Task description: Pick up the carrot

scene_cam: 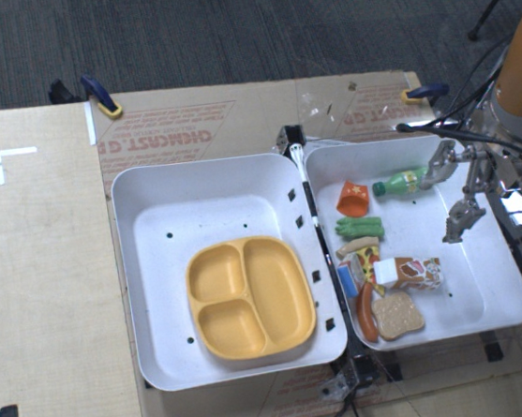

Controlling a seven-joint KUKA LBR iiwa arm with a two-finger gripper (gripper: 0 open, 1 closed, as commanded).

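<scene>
The tool (452, 196) hangs with fingers spread and nothing between them over the right bin (499, 301), well right of the orange carrot (353, 199) at its far-left corner

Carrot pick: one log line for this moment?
phase: approach | tool: above right bin, holds nothing | carrot: right bin, far-left corner, beside green bottle | yellow plate: left bin

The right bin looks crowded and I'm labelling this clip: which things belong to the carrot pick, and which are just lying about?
Job:
carrot
gripper, over the right bin

Lying about:
green bottle
green beans
bread slice
sausage
brown packet
yellow plate in the left bin
</scene>
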